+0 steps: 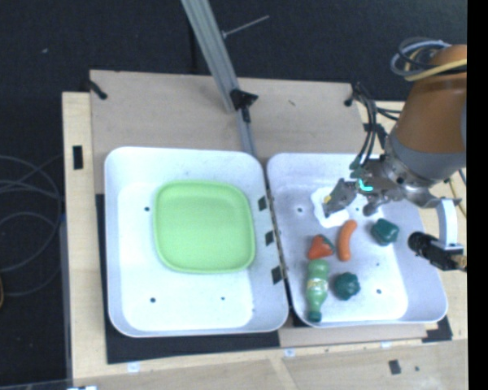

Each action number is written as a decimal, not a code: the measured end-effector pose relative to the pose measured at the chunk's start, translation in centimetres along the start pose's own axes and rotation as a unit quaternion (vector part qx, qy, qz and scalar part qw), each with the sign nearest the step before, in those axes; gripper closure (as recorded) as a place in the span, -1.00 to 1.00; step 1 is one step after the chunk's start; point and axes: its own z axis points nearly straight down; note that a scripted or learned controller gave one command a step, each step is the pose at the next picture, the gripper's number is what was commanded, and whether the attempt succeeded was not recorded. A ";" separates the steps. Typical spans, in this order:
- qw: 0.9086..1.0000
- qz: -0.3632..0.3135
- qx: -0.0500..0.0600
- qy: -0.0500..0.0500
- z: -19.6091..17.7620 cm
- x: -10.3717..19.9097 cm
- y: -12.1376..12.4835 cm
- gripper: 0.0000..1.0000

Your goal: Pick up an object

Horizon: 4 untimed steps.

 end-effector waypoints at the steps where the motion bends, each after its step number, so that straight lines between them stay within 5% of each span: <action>1: 1.000 0.000 0.000 0.000 0.0 0.0 0.0 -1.00; 4: 1.000 0.000 0.002 0.000 15.8 0.7 0.9 -1.00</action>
